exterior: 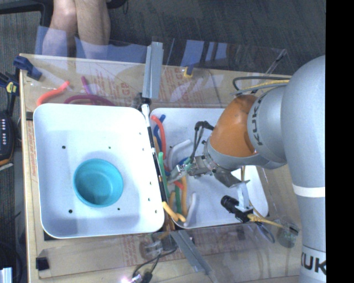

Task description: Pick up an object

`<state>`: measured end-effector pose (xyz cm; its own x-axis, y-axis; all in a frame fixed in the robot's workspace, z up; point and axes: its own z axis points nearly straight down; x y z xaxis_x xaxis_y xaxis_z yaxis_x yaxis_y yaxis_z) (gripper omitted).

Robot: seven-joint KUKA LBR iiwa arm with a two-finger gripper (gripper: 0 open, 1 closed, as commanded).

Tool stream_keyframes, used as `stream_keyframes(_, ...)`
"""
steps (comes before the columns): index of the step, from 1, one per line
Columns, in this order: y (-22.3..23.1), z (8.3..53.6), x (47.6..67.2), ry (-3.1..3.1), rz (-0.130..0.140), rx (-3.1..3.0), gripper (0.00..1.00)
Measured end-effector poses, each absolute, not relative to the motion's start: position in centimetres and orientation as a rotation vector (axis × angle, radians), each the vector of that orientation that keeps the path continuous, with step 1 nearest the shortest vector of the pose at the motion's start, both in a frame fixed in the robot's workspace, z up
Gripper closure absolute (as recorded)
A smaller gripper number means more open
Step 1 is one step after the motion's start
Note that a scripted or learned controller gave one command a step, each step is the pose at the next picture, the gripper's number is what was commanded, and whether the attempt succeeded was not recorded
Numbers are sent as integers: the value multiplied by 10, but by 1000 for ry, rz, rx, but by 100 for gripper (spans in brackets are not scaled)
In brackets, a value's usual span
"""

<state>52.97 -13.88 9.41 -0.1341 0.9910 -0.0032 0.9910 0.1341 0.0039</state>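
Gripper (184, 166) low in right bin (182, 119), close to its left wall; whether open or closed cannot be told. Bare white bin floor lies right of it and nearer the camera. Left bin (55, 132), beyond that wall, holds blue bowl (98, 182). Wooden bench (105, 74), dark carpet (166, 16). Coloured pieces (178, 193), orange, green, red and blue strips, are heaped just beside gripper along the wall.

1 fixed camera sat above the surface (99, 251) and looked down at a slant, close enough that 2 white bins, the view's left bin (44, 119) and the view's right bin (182, 124), filled most of the frame. The arm (301, 121) reached in from the view's right, its tool (185, 166) near the centre.
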Motion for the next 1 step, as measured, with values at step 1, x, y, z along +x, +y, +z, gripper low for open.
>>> stream_keyframes(1, -137, 104, 530, 2375, 1, 2057, 100)
